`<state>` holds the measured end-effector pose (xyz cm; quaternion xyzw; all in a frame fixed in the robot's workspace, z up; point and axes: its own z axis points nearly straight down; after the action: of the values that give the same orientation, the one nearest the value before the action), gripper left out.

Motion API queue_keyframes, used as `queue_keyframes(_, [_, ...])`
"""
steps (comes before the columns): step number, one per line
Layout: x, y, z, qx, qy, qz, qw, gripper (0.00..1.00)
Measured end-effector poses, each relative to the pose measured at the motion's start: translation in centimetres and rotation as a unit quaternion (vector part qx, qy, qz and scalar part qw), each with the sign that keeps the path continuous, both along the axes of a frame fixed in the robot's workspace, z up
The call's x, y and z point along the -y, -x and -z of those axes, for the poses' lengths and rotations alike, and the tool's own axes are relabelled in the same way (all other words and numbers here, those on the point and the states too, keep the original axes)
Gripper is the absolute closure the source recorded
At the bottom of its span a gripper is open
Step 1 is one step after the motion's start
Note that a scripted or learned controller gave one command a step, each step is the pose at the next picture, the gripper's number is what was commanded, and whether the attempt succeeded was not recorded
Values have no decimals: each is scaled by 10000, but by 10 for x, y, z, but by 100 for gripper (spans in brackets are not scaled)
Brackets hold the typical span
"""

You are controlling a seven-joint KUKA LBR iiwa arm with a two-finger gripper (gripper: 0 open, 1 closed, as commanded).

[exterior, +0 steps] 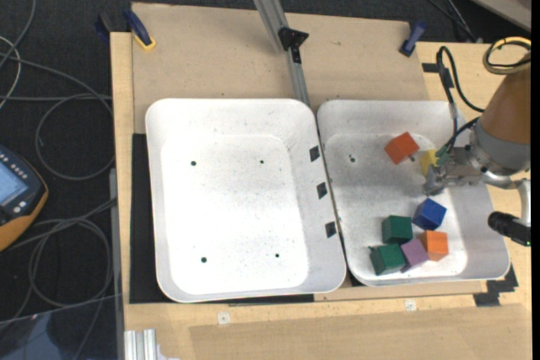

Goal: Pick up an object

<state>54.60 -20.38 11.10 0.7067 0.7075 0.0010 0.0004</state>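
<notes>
My gripper (436, 173) hangs low over the right-hand shallow white plastic bin (359, 181), near its right wall. From the slanted overhead view I cannot tell its state. A small yellow block (428, 158) sits just at the far side of the gripper, partly hidden by it; contact unclear.

Other candidates in this bin: an orange cube (402, 147) toward the far side, apart from the rest; a blue cube (431, 213) just nearside of the gripper; then a cluster at the near right corner, namely two dark green blocks (396, 228) and (387, 258), a purple block (414, 252) and a smaller orange block (436, 244), all touching or nearly so. The left-hand white bin (169, 181) carries none of these.

Step, as I judge it: descent onto a target, probably the yellow block or the blue cube; nothing lifted yet.

Next move calls for centring on one block, closing on it, then a straight lift clear of the bin wall. The clustered corner looks the riskier choice.
</notes>
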Motion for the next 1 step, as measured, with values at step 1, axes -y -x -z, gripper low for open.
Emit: queue_keyframes(1, [-5,-7,-47,22,14,-6,10000,100])
